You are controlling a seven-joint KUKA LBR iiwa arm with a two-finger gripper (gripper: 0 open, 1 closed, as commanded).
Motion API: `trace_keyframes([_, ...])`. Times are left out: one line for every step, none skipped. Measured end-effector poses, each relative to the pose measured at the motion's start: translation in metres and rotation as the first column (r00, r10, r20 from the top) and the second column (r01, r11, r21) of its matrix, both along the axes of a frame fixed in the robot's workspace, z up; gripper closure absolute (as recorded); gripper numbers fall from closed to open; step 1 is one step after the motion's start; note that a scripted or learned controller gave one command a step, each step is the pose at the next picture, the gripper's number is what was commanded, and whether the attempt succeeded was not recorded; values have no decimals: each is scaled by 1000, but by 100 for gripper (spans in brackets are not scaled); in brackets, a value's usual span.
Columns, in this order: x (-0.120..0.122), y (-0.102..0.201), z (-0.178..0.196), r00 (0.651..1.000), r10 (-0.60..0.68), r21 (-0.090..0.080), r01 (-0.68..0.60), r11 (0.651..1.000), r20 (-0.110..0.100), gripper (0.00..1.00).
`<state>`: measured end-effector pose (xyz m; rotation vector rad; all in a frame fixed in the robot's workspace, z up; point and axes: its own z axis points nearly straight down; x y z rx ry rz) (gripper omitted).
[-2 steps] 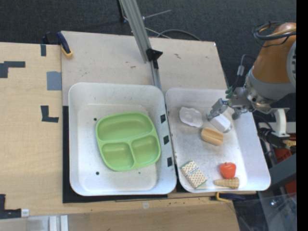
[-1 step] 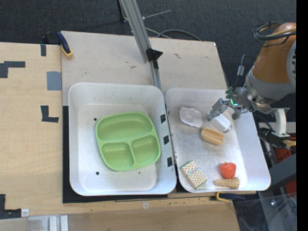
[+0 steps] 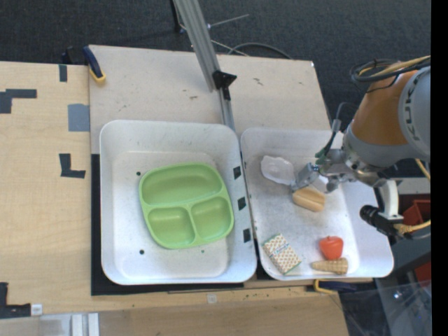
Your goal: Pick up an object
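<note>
Our gripper (image 3: 308, 179) hangs just above the tan block (image 3: 309, 200); its spread, we cannot tell. We would centre on the block, clear of the clear wrapper (image 3: 276, 168) beside it.

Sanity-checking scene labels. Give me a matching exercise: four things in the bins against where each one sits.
Things:
1. green divided plate
2. red toy
3. checkered block
4. tan bread-like piece

Places:
A. right bin, near front edge, left side
B. left bin, centre
C. right bin, just below the gripper
D. right bin, front right, beside the cone

Pairs: 1-B, 2-D, 3-A, 4-C
</note>
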<state>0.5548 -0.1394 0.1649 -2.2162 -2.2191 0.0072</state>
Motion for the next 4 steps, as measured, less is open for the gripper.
trace_keyframes([-4, 2, -44, 1000, 0, 0, 0, 1000, 1, 0])
trace_keyframes([0, 2, -71, 1000, 1, -5, -1, 1000, 19, 0])
trace_keyframes([0, 2, -60, 1000, 2, -4, -2, 1000, 19, 100])
trace_keyframes([-4, 3, 1, 1000, 0, -2, 0, 1000, 11, 100])
